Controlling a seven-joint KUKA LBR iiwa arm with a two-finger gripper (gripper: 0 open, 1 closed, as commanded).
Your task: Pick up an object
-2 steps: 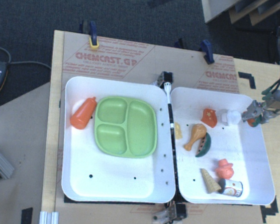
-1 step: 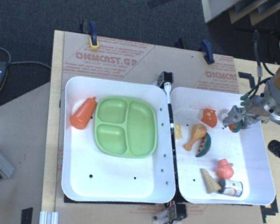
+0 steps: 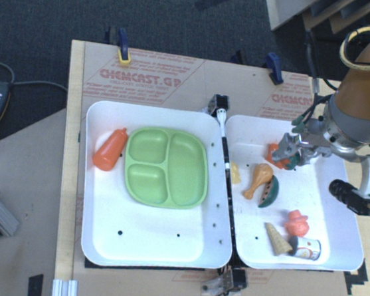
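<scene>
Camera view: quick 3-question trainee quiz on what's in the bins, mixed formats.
1. True or false: the green divided plate lies in the left bin.
2. Which lies beside the plate in that bin? A) orange bottle B) chicken drumstick C) ice cream cone
3. Fill in: the hand is over the ____ bin, by a small orange-red object.

Key:
1. True.
2. A, the orange bottle; the drumstick and cone lie in the right bin.
3. Right.
</scene>
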